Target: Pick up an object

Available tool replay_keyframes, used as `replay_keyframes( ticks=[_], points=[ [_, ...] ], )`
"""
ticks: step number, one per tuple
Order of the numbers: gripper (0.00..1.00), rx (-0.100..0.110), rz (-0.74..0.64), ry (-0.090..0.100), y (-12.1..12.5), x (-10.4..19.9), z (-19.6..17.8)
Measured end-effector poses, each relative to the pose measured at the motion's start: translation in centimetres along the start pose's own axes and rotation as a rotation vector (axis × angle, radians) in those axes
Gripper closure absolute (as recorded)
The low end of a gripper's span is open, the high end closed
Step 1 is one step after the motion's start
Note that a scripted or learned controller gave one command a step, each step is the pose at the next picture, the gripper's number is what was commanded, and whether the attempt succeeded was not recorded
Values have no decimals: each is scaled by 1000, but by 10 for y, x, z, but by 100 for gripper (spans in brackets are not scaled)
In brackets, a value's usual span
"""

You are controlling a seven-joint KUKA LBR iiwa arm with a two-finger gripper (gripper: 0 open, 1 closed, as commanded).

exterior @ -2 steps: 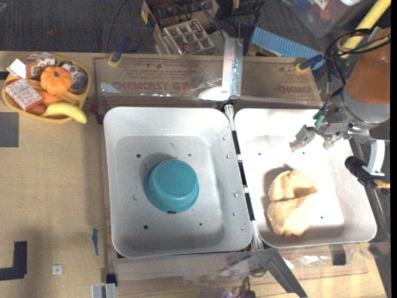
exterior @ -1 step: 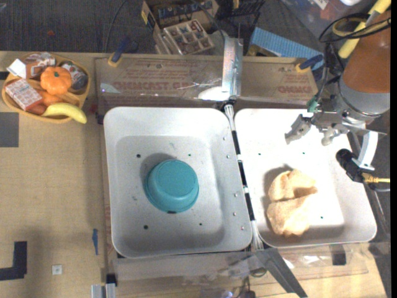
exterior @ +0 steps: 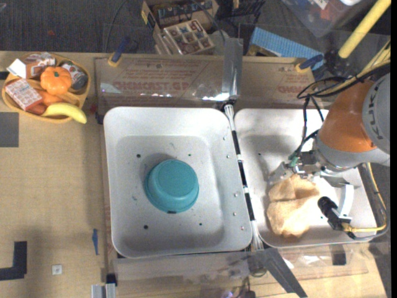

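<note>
A teal bowl lies upside down in the middle of the left bin. A tan, lumpy soft object rests in the front part of the right bin. My gripper hangs low over the far edge of that tan object, at the end of the grey arm with the orange band. The wrist hides the fingers.
A yellow dish with an orange pumpkin, a banana and small packets stands on the bench at the far left. Cardboard walls rise behind both bins. Black cables loop down from the arm over the right bin.
</note>
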State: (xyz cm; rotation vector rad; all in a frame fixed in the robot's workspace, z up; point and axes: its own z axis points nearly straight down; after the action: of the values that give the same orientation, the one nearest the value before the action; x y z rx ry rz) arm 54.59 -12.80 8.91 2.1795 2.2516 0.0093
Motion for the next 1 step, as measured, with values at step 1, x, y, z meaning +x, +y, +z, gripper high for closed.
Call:
replay_keyframes(
  ticks=[1],
  points=[
    [100,-7,5,-4,1,-3,-12]
  ],
)
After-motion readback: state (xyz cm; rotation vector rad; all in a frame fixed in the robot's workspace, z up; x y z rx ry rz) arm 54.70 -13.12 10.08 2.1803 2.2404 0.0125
